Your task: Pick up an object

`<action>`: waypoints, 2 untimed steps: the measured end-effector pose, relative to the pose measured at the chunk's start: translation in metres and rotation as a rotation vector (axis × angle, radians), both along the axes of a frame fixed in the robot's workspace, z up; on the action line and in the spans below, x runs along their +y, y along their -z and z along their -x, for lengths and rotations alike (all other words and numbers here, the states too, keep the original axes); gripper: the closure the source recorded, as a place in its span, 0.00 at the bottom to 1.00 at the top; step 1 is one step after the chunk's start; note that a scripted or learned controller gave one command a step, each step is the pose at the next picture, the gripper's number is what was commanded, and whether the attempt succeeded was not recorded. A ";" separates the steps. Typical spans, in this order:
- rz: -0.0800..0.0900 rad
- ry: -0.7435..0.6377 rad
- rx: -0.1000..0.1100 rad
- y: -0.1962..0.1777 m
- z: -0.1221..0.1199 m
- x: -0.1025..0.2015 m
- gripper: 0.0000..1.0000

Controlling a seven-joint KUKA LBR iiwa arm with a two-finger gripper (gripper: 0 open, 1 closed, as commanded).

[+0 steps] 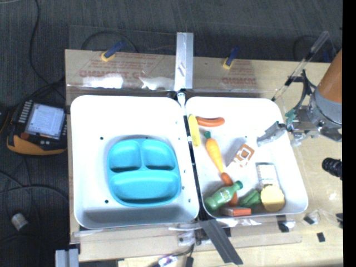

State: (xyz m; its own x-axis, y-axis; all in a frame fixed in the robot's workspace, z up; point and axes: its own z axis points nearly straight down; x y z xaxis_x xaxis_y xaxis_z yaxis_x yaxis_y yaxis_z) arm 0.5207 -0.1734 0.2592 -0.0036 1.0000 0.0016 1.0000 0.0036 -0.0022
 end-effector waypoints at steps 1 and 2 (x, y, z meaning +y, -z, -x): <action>0.005 -0.163 -0.002 -0.028 0.000 -0.001 0.00; 0.001 -0.181 -0.003 -0.103 0.024 0.040 0.00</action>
